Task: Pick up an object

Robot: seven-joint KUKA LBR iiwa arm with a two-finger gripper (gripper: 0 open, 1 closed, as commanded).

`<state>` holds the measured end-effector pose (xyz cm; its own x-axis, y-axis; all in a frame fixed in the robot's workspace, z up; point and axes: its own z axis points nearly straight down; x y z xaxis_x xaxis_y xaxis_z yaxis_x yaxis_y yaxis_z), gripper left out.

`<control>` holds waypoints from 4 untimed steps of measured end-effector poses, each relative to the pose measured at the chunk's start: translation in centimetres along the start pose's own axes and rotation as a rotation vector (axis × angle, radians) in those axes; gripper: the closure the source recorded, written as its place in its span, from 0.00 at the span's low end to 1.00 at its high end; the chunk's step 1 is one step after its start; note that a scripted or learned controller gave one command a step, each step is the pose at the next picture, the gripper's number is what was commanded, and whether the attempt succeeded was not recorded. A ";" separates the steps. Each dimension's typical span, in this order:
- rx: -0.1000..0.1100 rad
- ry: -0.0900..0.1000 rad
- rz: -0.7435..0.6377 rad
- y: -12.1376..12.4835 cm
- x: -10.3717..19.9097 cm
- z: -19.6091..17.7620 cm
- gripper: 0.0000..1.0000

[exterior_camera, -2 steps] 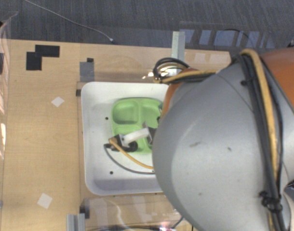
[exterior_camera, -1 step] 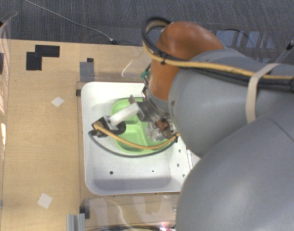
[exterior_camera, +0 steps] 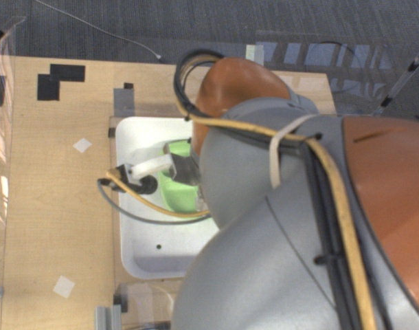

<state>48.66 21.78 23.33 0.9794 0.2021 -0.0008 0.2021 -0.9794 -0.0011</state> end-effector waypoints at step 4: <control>-0.001 0.010 -0.371 -1.5 0.7 14.3 1.00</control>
<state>48.97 23.43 9.08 0.8394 0.5434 0.0089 0.5434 -0.8395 0.0011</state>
